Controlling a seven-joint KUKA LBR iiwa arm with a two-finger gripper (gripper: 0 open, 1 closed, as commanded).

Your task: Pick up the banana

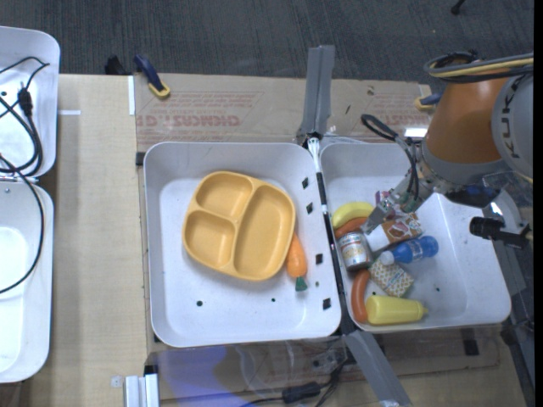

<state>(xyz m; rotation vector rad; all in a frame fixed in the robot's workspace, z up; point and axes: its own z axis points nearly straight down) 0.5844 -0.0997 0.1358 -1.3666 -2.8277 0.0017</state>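
— Cardboard covers the bench under both white bins. What sits closest to the camera?

— Nearest, along the front wall of the right bin [475,312], a yellow bottle [393,310] lies on its side with a red sausage-like piece [360,292] curled by it; I judge they slid there against the wall. Just behind are a beige scrubber [392,279], a small tin can [353,250] and a blue-capped bottle [412,249], all crowded together.

— And the banana?

— The banana [350,215] lies at the left side of that bin, close to the divider, just behind the can and touching the clutter. My gripper [392,207] hangs just right of it, over a printed packet [402,227]. I can't tell how far apart my jaws stand, and nothing shows as held.

— The other bin?

— The left bin [170,295] holds a yellow divided plate [239,224] with a toy carrot [296,262] at its edge. Farther back, a blue-and-yellow clamp [150,76] lies on the cardboard.
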